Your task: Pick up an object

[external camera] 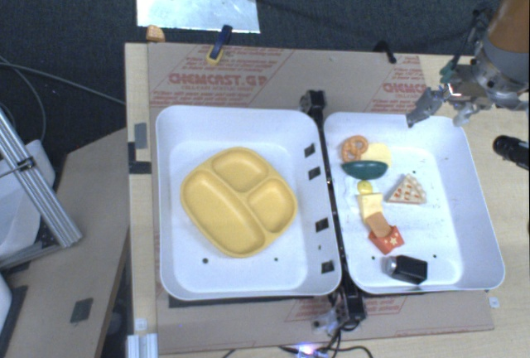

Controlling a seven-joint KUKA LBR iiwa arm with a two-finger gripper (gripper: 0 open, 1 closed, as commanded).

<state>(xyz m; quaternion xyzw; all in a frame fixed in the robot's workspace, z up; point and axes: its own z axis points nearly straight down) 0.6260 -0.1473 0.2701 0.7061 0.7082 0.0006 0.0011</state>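
A yellow divided plate (238,200) sits in the left bin (170,182) at centre frame. In the right bin (480,207), small toy foods cluster: a pretzel (354,148), a dark green bowl-shaped piece (365,169), a pizza slice (406,191), an orange-and-red block (383,234) and a black object (408,269) near the lower rim. The gripper (441,106) hangs at upper right of the frame, over the right bin's top edge on the worktop (248,74), fingers spread apart and holding nothing, well above the pizza slice.

Two white bins (174,207), one yellow divided plate (238,200), seven small items (406,191).
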